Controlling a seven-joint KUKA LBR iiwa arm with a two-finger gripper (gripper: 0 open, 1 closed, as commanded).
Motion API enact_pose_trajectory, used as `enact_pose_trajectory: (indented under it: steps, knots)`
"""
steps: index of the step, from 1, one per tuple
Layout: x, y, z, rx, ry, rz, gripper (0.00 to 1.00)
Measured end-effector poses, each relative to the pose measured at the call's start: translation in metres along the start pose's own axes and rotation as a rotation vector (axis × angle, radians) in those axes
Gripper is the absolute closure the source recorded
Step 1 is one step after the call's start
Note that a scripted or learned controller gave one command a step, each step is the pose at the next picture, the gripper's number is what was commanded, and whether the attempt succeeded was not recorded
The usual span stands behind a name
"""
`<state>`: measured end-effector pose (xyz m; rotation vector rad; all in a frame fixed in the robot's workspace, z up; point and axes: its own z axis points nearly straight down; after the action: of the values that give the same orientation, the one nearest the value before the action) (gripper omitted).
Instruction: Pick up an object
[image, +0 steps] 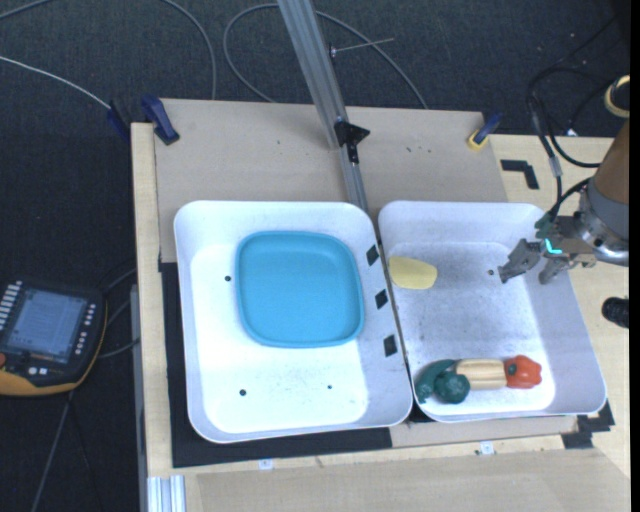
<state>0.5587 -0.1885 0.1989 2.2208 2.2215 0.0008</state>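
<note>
The arm comes in from the right edge, wrist angled down and leftward. Its claw hangs low with two dark fingers spread apart, nothing between them, a small teal light at its base.

A robotics lab: teach pendant, floor cables, clamped bench.

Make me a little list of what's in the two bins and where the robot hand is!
left bin: blue plate
right bin: yellow piece near its left wall, toy along the near edge
toy colours: green end, tan middle, red end
gripper: over the right bin's far right side, fingers apart, nothing between them
gripper to toy: apart, not touching
arm: comes in from the right
bench: tan board under both bins
</note>
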Motion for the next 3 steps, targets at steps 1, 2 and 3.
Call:
enact_pose_trajectory:
  steps: [1,2,3]
  knots:
    - [0.000,0.000,0.000,0.000,0.000,0.000,0.00]
    - [-0.006,-0.008,0.056,0.005,0.001,0.001,0.00]
    - [-0.006,-0.009,0.106,0.005,0.001,0.000,0.00]
